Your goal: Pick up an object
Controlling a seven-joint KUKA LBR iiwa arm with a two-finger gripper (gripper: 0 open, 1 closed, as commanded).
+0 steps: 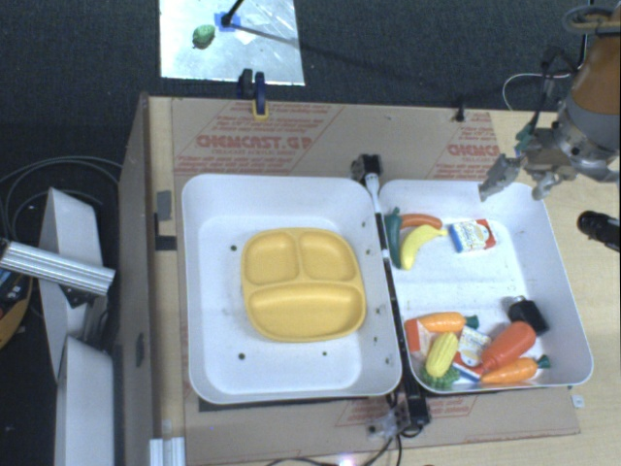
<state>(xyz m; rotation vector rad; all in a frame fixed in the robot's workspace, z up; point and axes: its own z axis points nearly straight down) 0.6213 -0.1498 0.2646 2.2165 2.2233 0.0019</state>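
Two shallow white bins side by side on a cardboard-covered bench. In the left bin (209, 289), a yellow divided plate (302, 284), flat, two small compartments on the far side and one long one on the near side. In the right bin (558, 270), toy food in two groups. Far-left group: a banana (414, 245), long axis slanting from near-left to far-right, curved, with an orange sausage-like piece (419, 221) just beyond it and a small white carton with red and blue print (472, 235) just to its right. Near group, piled close together: a corn cob (441, 353) standing roughly near-to-far, an orange carrot (441, 322) lying left-to-right beyond it, two more orange carrots (505, 352) slanting toward far-right, a black object (527, 313) beside their far end. Gripper (517, 180) above the far-right rim of the right bin, fingers spread apart, nothing between them, well apart from every toy.
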